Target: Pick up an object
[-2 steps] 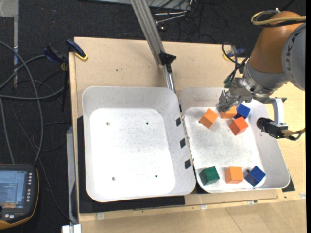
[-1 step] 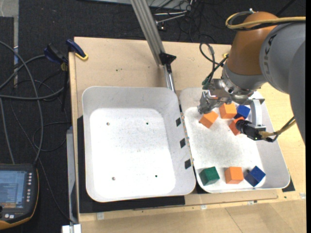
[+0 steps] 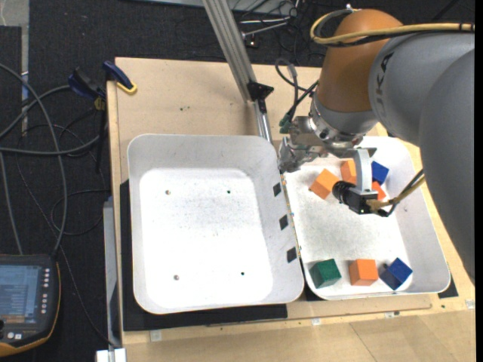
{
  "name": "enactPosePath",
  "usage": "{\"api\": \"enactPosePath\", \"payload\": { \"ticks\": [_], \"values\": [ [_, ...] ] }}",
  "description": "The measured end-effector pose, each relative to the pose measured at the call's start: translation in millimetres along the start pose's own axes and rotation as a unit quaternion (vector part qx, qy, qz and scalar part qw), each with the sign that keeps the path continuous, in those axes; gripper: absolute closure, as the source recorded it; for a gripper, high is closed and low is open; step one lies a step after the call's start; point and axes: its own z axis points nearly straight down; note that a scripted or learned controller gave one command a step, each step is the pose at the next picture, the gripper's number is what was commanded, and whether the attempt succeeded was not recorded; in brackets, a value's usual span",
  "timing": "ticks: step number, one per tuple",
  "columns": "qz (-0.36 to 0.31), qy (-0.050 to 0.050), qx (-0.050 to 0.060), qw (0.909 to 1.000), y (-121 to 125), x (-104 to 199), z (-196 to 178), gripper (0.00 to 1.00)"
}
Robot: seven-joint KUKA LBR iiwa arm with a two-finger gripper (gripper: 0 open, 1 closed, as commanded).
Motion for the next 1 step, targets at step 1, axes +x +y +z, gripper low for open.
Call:
{"api": "enactPosePath", "payload": {
  "ticks": [1],
  "values": [
    [0.0, 0.0, 0.0, 1.0, 3.3, 64.8, -0.6, 1.0]
  ]
}}
